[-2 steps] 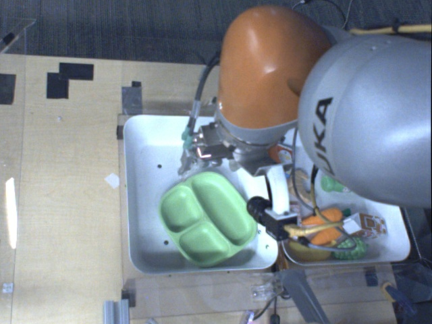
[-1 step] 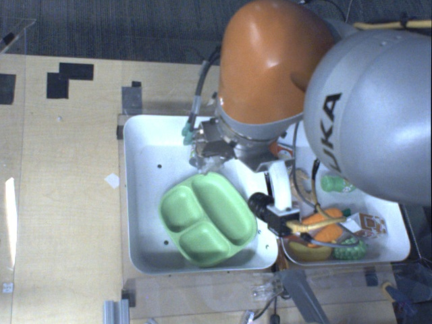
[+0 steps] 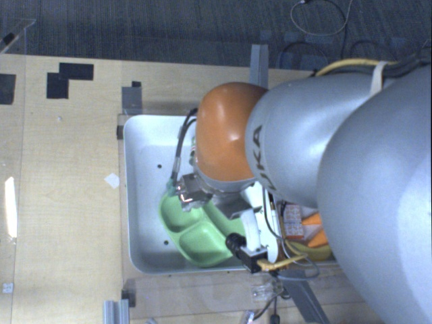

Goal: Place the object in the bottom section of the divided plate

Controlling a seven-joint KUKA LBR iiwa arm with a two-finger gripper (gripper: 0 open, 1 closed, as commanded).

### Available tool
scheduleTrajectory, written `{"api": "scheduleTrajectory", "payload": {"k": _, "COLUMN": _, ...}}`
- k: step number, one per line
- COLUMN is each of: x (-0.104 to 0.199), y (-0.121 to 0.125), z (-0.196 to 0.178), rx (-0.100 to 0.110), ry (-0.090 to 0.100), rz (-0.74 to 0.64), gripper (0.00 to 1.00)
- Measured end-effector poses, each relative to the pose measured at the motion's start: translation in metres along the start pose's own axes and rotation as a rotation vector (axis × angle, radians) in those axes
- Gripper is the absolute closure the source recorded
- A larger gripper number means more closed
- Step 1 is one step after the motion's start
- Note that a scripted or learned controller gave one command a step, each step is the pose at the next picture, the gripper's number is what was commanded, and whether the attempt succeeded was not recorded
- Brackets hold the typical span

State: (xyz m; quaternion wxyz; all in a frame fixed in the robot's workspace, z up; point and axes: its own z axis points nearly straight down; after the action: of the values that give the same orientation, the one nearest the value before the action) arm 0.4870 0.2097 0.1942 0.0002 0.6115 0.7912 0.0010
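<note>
Claw state cannot be told: the arm (image 3: 304,174) and its orange band (image 3: 226,137) cover the wrist, which hangs over the green divided plate (image 3: 199,238) in the left bin (image 3: 145,181), toward that bin's near edge. What shows of the plate's sections looks bare, so by my reading nothing has been placed yet. Some orange and yellow items (image 3: 314,238) lie in the neighbouring bin, just past the shared edge; which one is the object I cannot tell. Pickup and placement both seem left.
</note>
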Motion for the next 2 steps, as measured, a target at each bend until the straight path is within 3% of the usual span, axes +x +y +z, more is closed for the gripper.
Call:
{"api": "scheduleTrajectory", "payload": {"k": 1, "x": -0.0469, "y": -0.0121, "z": 0.0632, "rx": -0.001, "ry": 0.0, "rz": 0.1, "gripper": 1.0}}
{"api": "scheduleTrajectory", "payload": {"k": 2, "x": -0.0468, "y": -0.0121, "z": 0.0632, "rx": -0.001, "ry": 0.0, "rz": 0.1, "gripper": 0.0}}
